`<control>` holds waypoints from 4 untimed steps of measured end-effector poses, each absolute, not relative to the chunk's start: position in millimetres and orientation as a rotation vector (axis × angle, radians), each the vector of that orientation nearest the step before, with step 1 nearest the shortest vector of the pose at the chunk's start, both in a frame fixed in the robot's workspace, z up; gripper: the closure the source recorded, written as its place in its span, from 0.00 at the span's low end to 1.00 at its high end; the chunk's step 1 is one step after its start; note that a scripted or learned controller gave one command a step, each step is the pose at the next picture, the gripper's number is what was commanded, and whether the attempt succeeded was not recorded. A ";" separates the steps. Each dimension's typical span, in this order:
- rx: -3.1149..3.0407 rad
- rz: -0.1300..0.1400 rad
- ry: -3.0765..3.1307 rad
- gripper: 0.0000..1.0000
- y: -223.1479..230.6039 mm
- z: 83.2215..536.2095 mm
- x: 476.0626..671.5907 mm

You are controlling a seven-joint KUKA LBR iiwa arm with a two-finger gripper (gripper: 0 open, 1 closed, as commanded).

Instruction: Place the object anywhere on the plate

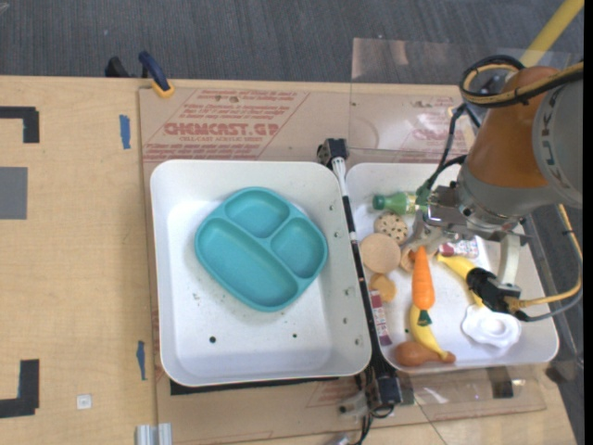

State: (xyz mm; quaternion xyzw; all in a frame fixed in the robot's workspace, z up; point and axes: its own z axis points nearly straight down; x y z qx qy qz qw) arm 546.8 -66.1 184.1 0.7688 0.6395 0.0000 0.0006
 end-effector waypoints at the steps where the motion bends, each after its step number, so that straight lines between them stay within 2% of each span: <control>1: 2.343 0.000 2.097 1.00 27.6 183.8 548.9; 2: 2.471 0.003 1.937 1.00 65.4 230.5 562.6; 3: 2.485 0.001 1.925 1.00 152.4 211.0 571.7; 4: 2.484 0.000 1.921 0.00 149.3 212.1 572.7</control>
